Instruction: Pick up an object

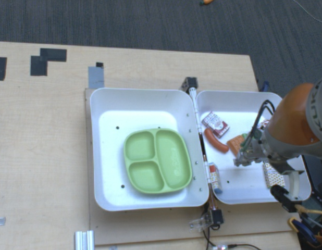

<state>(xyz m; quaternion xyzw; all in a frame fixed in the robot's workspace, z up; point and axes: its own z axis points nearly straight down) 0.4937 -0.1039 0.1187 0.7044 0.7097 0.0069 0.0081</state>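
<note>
The right bin point(239, 189) holds a red sausage point(215, 140), a red and white packet point(214, 123) behind it, and an orange carrot-like piece point(234, 142) partly under the arm. A small can-like item point(213, 175) lies against the bin's left wall. My gripper point(244, 159) hangs low over the middle of this bin, just right of the sausage and over the orange piece's near end. The grey wrist and orange band point(298, 114) hide the bin's right half.
The left bin point(106, 139) carries a green three-part plate point(158, 160). A white mesh-patterned item point(274, 176) shows by the right bin's right wall. Cables and a clamp point(210, 220) lie at the bench's front edge. An orange scrap point(208, 0) lies on the floor.
</note>
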